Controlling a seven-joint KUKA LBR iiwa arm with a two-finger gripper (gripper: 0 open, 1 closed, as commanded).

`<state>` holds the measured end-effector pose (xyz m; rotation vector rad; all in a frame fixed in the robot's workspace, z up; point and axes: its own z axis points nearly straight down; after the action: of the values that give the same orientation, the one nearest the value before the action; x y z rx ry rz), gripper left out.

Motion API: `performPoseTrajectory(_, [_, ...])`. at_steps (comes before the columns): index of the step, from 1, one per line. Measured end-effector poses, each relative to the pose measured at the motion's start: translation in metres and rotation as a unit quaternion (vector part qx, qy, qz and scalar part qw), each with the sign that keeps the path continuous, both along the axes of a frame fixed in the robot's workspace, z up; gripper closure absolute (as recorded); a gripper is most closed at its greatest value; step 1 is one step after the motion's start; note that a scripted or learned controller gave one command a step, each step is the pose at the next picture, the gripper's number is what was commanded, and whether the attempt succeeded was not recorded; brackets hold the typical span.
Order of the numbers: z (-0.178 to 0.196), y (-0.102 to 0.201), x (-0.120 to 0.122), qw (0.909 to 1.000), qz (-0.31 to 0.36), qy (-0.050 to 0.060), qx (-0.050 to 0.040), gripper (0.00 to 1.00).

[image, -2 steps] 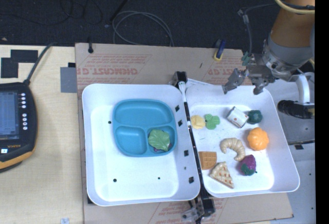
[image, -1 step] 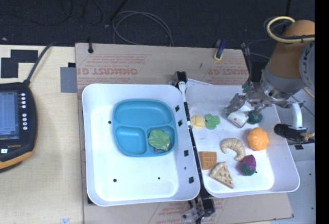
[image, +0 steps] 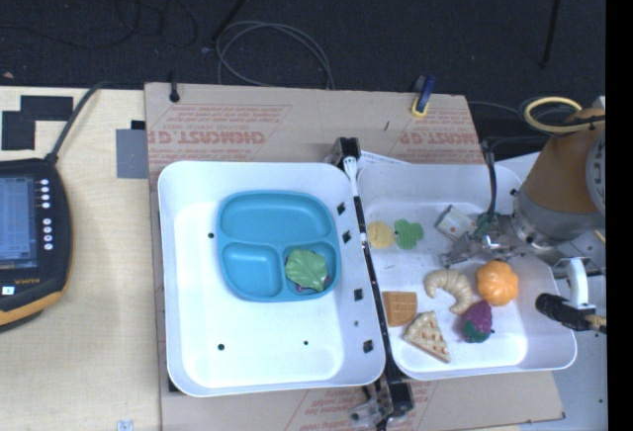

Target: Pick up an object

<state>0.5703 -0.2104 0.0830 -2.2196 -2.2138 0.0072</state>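
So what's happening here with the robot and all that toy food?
A robot arm reaches in from the right, its hand low over the right bin. That bin holds toy food: a croissant, an orange, a purple piece, a pizza slice, a cracker, a yellow piece and a green piece. Nothing visibly sits in the hand. The left bin holds a blue tray with a lettuce leaf.

The right bin (image: 514, 357) holds toy foods: a yellow piece (image: 380, 235) beside a green broccoli (image: 407, 233), a pale croissant (image: 452, 288), an orange fruit (image: 497, 283), a purple fruit (image: 476, 321), a square cracker (image: 400, 306) and a pizza wedge (image: 428, 336). A green lettuce leaf (image: 307, 268) lies in the blue tray (image: 259, 226).
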Motion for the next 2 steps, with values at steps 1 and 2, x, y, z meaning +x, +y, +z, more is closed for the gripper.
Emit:
performPoseTrajectory(1, [0.004, 0.001, -0.057, 1.0000, 0.001, -0.001, 0.0004, 0.00])
performPoseTrajectory(2, [0.014, -0.002, -0.054, 1.0000, -0.003, -0.003, -0.0002, 1.00])
